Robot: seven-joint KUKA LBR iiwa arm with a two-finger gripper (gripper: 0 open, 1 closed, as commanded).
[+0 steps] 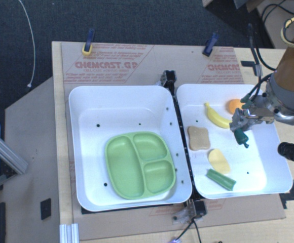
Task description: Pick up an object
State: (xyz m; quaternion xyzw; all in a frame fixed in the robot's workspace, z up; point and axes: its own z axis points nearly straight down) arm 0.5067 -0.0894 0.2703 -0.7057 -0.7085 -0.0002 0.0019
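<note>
Lowest in the frame among the loose items, a green block (221, 179) lies tilted near the bottom edge of the right bin (268, 186). Just above it sits a pale yellow piece (218, 160), and above that, close to the bin's left wall, a tan slice of bread (199, 137). A yellow banana (216, 116) lies slanted in the upper part of this bin, with an orange ball (233, 105) just to its right, partly covered by the arm's wrist.

From the right edge of the frame the arm reaches in, and its gripper (242, 135) hangs over the middle of the right bin. Its teal fingers (243, 138) point downward with nothing visible between them; whether they are spread or closed cannot be told from this angle. The banana's right end lies just left of the fingers, apart from them; the orange ball is just above them.

That makes five loose items, one of each kind, all in the right bin. In the left bin (86, 110) rests one green divided plate (140, 163) with three compartments, toward the lower centre of the frame.
</note>
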